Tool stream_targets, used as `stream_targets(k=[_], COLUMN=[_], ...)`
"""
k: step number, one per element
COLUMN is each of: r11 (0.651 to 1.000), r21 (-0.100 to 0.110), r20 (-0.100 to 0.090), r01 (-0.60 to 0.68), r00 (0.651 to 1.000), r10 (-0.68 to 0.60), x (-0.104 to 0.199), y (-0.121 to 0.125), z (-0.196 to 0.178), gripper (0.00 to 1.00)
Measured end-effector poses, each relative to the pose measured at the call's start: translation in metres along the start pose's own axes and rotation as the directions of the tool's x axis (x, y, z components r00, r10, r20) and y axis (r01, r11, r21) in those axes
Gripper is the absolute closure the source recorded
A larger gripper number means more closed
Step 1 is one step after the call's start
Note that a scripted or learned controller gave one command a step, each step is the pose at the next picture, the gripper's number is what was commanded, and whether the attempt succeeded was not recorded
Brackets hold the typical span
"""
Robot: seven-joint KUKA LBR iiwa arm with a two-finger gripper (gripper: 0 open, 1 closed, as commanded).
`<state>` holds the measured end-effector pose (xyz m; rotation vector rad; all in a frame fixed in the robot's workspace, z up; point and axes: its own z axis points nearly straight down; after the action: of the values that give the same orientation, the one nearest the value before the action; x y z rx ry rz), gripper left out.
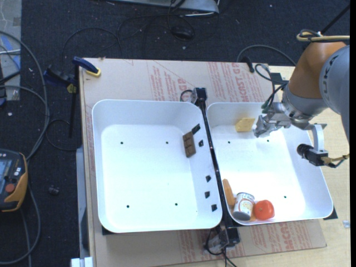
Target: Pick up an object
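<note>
Brown bar (189, 144) in L bin (105, 111); tool (262, 128) grip state unclear.

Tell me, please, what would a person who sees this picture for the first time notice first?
The grey and orange arm reaching in from the right draws the eye, its hand low over the far end of the right bin, beside a pale yellow chunk. Next comes the bright cluster in that bin's near left corner: a red tomato, a small can and a carrot. In the left bin, a brown chocolate bar leans against the right wall.
</note>
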<state>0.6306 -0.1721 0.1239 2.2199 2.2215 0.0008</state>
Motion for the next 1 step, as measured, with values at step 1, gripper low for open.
stream_targets(k=[1], r11=[1.0], r21=[-0.004], r20=[0.001], r01=[-0.001], r00=[1.0], r10=[0.001], x=[-0.0026], y=[0.0032], z=[-0.0628], gripper=[1.0])
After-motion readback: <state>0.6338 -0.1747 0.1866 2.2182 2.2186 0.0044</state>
